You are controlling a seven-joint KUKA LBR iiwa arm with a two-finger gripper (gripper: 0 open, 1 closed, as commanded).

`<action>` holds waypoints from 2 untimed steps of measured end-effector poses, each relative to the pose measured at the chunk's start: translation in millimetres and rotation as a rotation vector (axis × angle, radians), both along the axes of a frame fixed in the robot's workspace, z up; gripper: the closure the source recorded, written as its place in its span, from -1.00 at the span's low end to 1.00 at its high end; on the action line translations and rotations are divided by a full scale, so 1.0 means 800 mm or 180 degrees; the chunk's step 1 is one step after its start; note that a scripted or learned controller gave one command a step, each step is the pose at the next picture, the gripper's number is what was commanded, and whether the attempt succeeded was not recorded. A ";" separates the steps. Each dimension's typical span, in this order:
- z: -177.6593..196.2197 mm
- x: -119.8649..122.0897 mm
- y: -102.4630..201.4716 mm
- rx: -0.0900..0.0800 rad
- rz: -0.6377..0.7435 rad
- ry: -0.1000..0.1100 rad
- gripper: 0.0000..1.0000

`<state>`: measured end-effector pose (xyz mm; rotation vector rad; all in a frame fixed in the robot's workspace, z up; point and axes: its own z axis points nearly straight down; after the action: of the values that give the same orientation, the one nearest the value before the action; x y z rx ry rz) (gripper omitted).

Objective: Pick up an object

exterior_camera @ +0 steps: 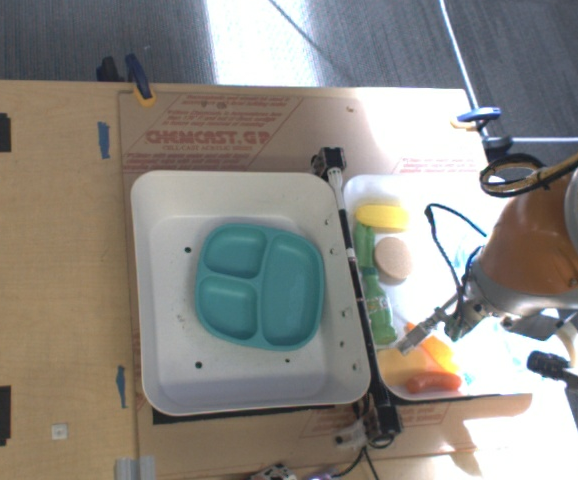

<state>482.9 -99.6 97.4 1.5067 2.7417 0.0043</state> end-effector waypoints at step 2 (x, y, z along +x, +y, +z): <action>-0.014 -0.003 -0.011 0.0024 -0.1694 0.0017 -1.00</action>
<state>480.8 -108.1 86.0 2.1803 2.2548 0.0051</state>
